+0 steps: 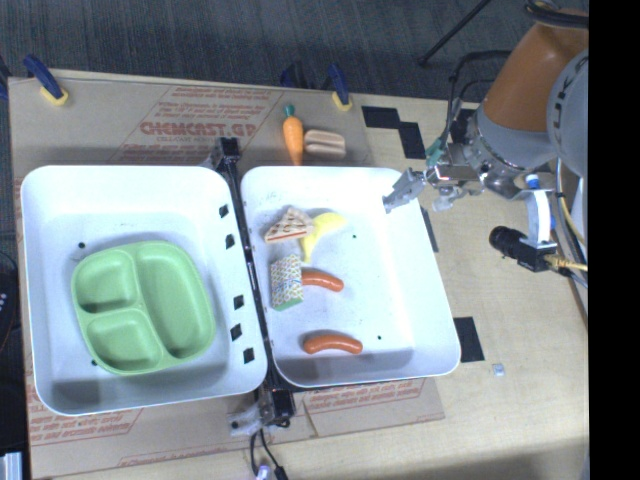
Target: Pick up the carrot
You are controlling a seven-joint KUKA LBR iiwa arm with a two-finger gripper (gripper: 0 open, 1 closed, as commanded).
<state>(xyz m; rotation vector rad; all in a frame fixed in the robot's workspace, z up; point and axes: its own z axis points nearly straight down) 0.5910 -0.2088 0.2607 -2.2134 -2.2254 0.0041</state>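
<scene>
Surface (pixel 520 368): pale bench top bearing two shallow white bins side by side on printed cardboard sheets. Landmark: right bin (pixel 425 298). Carrot (pixel 292 136): orange with green top, lying outside the right bin, just beyond its far rim near the far-left corner, resting on the cardboard, long axis pointing away from the bin, green end farthest. Small tan and pink layered block (pixel 324 144): just beside the carrot, also beyond the far rim of the right bin. Inside the right bin: triangular sandwich wedge (pixel 287 226) toward the far-left part; yellow banana (pixel 323 230) touching the wedge on the side nearer the bin's middle; patterned rectangular block (pixel 286 282) near the left wall, midway along it; sausage (pixel 322 281) just beside that block toward the bin's middle; second sausage (pixel 332 344) near the near rim. Left bin (pixel 40 268): adjoining the right bin's left wall, holding a green three-compartment plate (pixel 143 305). Gripper (pixel 403 190): over the far-right corner of the right bin, well apart from the carrot, nothing seen between its fingers; whether the fingers are apart or together cannot be told at this resolution. Arm (pixel 530 88): grey with orange band, reaching in past the right bin's far-right side. Blue clamps (pixel 47 80): on the cardboard's far edge, well beyond the right bin.
</scene>
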